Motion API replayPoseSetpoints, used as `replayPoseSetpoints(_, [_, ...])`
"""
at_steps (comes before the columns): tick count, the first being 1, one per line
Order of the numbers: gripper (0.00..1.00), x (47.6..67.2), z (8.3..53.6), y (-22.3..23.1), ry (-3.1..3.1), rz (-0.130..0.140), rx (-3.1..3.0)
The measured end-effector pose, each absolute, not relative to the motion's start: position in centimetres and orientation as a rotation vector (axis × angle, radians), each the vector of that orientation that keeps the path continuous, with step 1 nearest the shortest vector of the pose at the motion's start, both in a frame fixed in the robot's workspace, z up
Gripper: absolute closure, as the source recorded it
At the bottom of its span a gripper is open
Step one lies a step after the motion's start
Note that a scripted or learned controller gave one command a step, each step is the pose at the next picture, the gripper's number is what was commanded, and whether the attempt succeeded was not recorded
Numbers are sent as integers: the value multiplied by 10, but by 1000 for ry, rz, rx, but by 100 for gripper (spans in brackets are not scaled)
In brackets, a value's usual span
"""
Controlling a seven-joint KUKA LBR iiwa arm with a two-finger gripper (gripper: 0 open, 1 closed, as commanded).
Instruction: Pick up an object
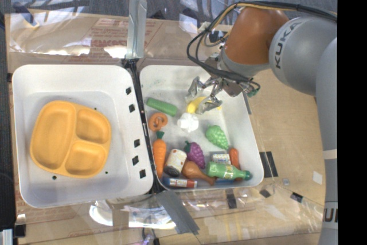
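Camera view, left to right: yellow tray (70,138) in the left bin (23,83), then the right bin (255,149), where a yellow toy (195,105) lies directly under the gripper (207,93), between its spread, unclenched fingers, not yet lifted.

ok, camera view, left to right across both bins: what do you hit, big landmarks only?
Yellow divided tray in the left bin → orange carrot at the right bin's left side → purple grapes → gripper over a yellow piece → green bumpy fruit.
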State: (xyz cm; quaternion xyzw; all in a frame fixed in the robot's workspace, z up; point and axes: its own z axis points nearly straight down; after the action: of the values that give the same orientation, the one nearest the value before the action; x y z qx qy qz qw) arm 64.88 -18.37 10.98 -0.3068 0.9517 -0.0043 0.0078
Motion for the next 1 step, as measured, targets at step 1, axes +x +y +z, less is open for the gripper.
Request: replayPoseSetpoints(1, [100,647,218,-136,3052,-6,-697])
